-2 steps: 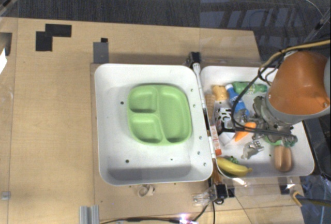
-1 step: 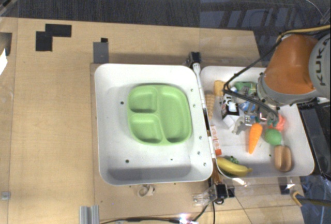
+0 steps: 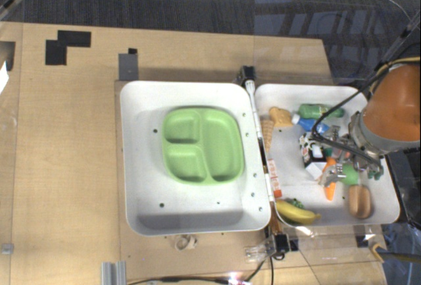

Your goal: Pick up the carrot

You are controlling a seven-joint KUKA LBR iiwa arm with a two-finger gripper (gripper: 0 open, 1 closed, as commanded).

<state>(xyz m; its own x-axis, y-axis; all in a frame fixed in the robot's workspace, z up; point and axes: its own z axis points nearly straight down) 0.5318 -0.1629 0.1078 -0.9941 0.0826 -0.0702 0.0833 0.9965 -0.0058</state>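
The carrot (image 3: 330,191) is a small orange piece lying in the right bin (image 3: 388,211), toward its front right. A green object (image 3: 350,176) that may be its leafy top lies just right of it. My gripper (image 3: 328,174) comes in from the right under the arm's orange band (image 3: 395,106) and sits low, directly over the carrot's upper end. Its black and white body (image 3: 314,149) hides the bin floor there. Whether the carrot is touched or gripped is hidden.
The right bin also holds a green bottle (image 3: 314,110), a tan pastry (image 3: 280,116), a cone (image 3: 268,130), a banana (image 3: 296,212) and a brown bun (image 3: 358,201) next to the carrot. A green divided plate (image 3: 200,144) lies in the left bin (image 3: 138,205).
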